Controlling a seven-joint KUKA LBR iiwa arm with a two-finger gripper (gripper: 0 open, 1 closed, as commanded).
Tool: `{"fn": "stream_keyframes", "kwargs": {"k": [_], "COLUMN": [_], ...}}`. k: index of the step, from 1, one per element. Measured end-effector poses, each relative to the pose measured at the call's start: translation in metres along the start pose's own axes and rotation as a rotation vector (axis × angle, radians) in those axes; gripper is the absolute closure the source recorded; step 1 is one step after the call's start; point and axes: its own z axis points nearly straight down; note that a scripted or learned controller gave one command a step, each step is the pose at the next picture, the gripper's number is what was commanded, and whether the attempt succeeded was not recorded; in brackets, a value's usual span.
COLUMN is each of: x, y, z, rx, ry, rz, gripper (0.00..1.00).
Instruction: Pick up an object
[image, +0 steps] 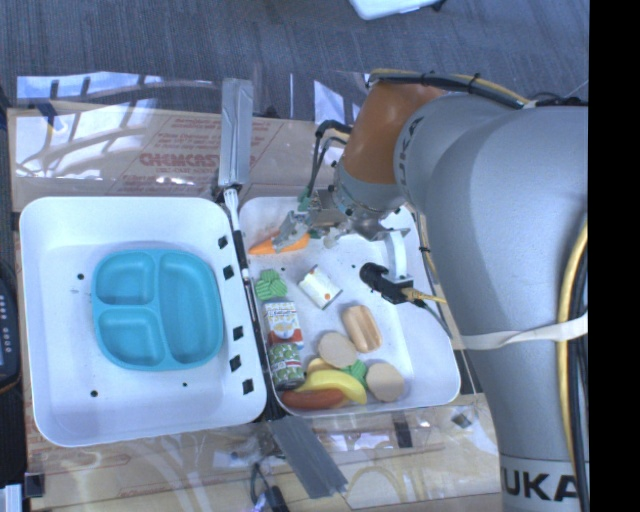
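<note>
tool (300, 228) down at small orange carrot-shaped toy (268, 243), upper centre of frame; grip state impossible to tell; nothing lifted yet.

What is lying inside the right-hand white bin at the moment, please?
The right bin holds a banana, a hot dog bun, a small white box, a carrot and a tall packet. The arm covers its far right corner.

I see my grey arm (500, 240) reaching in from the right, its orange band (385, 135) bent downward above the wrist. The gripper (300, 228) points left and down, fingers too cluttered to read.
</note>
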Motion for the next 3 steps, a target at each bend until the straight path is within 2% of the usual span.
{"fn": "stream_keyframes", "kwargs": {"k": [1, 2, 3], "x": [-0.005, -0.003, -0.002], "y": [-0.026, -0.08, -0.079], "z": [0.022, 0.023, 0.012], "rx": [-0.001, -0.006, -0.009], "ry": [0.001, -0.001, -0.001], "rz": [-0.138, -0.332, -0.336], "gripper": [0.0, 0.0, 1.0]}}
